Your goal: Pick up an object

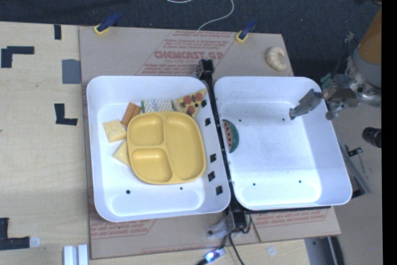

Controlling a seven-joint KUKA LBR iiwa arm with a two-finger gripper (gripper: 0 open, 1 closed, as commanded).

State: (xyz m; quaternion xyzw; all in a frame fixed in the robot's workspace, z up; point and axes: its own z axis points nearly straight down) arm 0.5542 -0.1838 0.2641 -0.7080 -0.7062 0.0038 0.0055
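Observation:
My gripper (310, 113) hangs over the upper right part of the right bin (279, 195), open, its two grey fingers spread with nothing between them. A watermelon slice (231, 135) lies against that bin's left wall, well to the left of the gripper. The left bin (149, 208) holds a yellow divided plate (166, 147), a pizza slice (191, 100), a pale square cracker (114, 131), a brown cracker (130, 113) and a yellow wedge (120, 154) partly under the plate.
A pale croissant-shaped toy (277, 58) lies on the cardboard behind the right bin. Two clamps (107, 23) (246, 29) hold the cardboard's back edge. A white cable (198, 0) loops across the dark floor beyond.

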